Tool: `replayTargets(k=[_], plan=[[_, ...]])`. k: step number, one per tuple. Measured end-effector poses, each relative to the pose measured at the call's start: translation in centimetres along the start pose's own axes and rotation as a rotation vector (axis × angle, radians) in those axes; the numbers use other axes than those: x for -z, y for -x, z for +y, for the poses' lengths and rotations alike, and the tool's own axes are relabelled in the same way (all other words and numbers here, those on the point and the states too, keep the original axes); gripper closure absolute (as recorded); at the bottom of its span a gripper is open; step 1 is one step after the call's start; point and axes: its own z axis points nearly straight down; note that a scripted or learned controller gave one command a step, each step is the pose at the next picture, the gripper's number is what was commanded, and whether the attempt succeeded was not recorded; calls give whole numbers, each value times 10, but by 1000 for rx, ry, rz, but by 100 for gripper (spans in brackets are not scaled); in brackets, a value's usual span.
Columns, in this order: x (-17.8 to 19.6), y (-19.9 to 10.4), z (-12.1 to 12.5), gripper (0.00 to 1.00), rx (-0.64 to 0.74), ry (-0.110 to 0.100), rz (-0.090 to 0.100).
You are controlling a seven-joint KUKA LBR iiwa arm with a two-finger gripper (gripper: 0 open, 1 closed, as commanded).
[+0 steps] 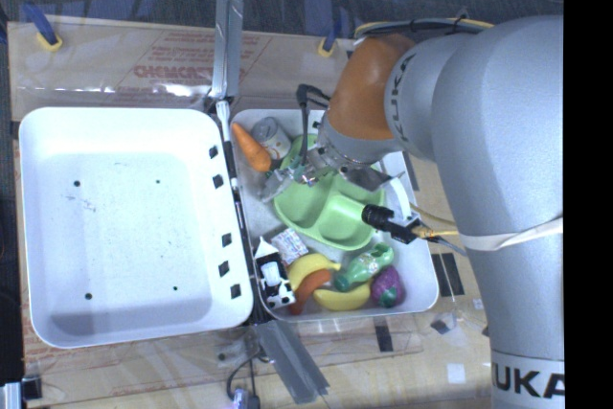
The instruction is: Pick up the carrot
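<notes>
The carrot (251, 147) is a short orange cone lying near the back left corner of the right bin (427, 294), close to the divider wall, with its thick end pointing down-right. My gripper (290, 171) hangs low over the bin, just right of and below the carrot's thick end, under the orange-banded wrist (369, 101). The carrot lies beside the gripper, on the bin floor. The arm's grey body covers the right side of the bin.
A light green bowl (330, 211) fills the bin's middle, with a grey can (266, 129) behind the carrot. At the front lie a yellow banana (330, 294), a green bottle (366, 265), a purple fruit (388, 284), and a black-and-white pack (271, 279). The left bin (29, 206) stands alongside.
</notes>
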Motion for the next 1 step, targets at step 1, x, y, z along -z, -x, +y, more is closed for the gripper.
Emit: replayTargets(k=[1], plan=[[5,-12,2,100,11,-11,28]])
